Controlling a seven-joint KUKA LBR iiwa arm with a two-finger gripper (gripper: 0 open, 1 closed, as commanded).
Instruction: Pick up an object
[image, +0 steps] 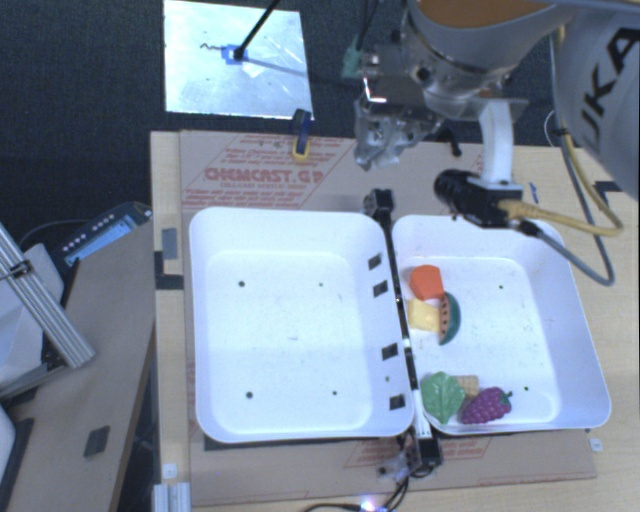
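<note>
Two white bins sit side by side: the left bin (285, 320) and the right bin (560, 330), whose toys (440, 305) crowd its left edge. Above the far rims, the gripper (385, 140) hangs, its jaw state unclear.

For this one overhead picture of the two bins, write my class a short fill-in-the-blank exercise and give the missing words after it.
1. All the toy foods lie in the ___ bin in the camera view.
2. The grape bunch is coloured ___.
3. The orange piece touches a ___ block just below it.
4. The gripper hangs above the bench, ___ the bins.

Missing words: right; purple; yellow; behind
</note>
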